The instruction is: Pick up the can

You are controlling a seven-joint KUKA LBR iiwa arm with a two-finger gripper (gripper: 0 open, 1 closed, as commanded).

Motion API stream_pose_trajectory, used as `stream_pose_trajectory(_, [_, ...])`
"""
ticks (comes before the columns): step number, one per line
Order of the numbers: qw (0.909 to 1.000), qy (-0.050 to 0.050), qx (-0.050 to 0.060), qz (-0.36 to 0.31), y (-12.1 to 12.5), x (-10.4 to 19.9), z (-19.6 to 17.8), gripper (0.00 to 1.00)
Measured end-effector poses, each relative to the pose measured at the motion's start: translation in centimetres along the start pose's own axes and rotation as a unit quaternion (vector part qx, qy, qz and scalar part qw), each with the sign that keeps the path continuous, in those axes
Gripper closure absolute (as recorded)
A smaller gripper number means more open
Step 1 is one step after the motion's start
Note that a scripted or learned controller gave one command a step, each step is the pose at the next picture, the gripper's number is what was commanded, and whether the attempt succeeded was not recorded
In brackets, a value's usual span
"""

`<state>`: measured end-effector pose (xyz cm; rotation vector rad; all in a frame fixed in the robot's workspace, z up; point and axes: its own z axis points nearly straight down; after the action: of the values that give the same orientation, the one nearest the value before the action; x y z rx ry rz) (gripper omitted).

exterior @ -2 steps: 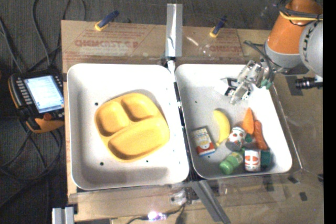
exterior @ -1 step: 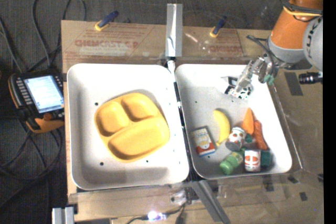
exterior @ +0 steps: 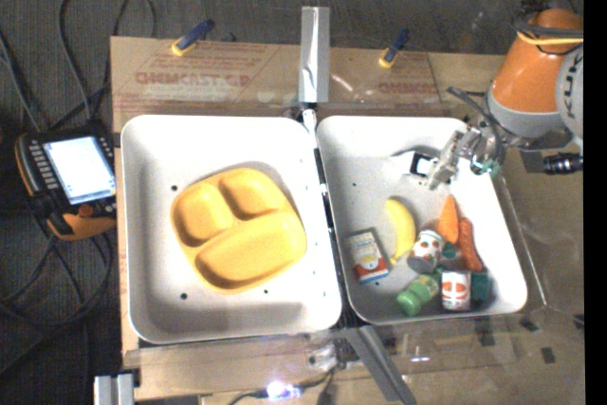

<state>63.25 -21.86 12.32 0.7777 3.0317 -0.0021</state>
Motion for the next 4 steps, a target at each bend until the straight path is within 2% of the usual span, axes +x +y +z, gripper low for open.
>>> stream_pose_trajectory(1, [0.9965,0.003,0.000,-0.084,0.4,-1.8,-12.6,1.00])
stream_pose_trajectory(2, [0.9943,0.006,0.001,-0.107,-3.6,5.4,-2.7,1.00])
stream_pose_trajectory(3, [0.9960,0.004,-0.002,-0.089,-1.5,1.9,-17.6,1.00])
stream_pose_trajectory(4, [0.9807,0.005,-0.001,-0.196,-1.9,2.3,-14.4,1.00])
